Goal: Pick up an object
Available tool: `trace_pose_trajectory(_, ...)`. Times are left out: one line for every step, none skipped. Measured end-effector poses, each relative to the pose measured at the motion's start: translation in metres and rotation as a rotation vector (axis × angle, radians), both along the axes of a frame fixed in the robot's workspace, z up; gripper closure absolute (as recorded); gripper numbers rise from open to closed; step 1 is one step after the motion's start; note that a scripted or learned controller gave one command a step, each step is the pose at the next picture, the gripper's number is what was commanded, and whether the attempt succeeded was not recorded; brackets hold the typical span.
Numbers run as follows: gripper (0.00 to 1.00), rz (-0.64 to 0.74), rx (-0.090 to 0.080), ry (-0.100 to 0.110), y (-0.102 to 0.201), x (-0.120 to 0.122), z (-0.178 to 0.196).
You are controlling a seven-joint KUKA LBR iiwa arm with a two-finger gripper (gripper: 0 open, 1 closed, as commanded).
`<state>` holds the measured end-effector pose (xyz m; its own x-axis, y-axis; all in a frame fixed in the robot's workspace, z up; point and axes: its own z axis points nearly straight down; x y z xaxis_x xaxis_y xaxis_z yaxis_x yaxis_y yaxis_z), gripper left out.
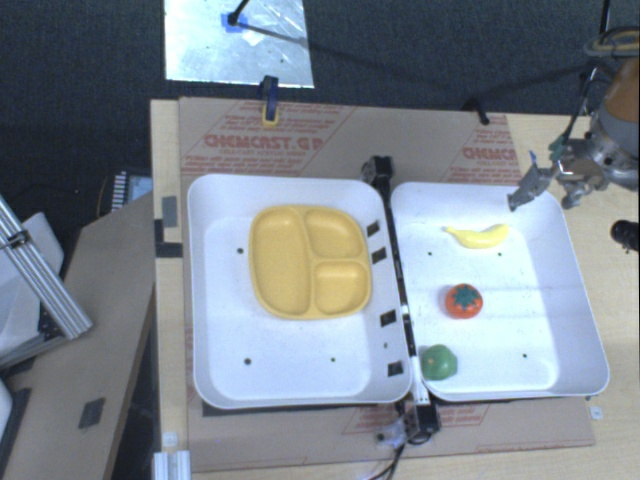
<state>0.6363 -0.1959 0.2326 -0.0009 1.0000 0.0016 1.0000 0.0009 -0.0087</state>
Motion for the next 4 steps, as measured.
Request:
trace_pose_trajectory(0.0,0.002,-0.002,-0.011,0.0,0.002,0.007)
trace_pose_trajectory(0.0,0.006,-0.001,-0.007,0.007,0.01,-0.048)
trace_pose_trajectory(0.0,0.006,-0.001,-0.008,0.009,0.015,-0.091)
trace_pose_trajectory(0.0,0.006,0.0,-0.012,0.01,0.016,-0.14)
